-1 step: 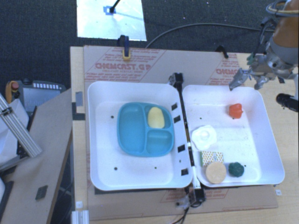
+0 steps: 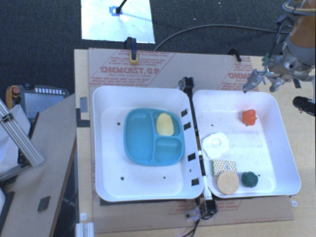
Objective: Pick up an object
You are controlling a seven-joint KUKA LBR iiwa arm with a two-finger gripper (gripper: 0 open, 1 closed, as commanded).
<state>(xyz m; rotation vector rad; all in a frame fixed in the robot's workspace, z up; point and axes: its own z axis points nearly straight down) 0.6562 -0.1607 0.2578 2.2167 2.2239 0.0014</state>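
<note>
We see the gripper (image 2: 260, 80), fingers spread and holding nothing, poised above the right bin's (image 2: 284, 132) rim at one o'clock, likely so it can drop onto the orange object (image 2: 249, 116) lying near that corner.

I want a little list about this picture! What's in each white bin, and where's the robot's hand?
left bin: blue divided plate with a yellow piece in its upper right compartment
right bin: orange-red item, white fried-egg shape, round tan disc, patterned square partly under the disc, dark green lump
gripper: above the right bin's far edge, holding nothing
</note>
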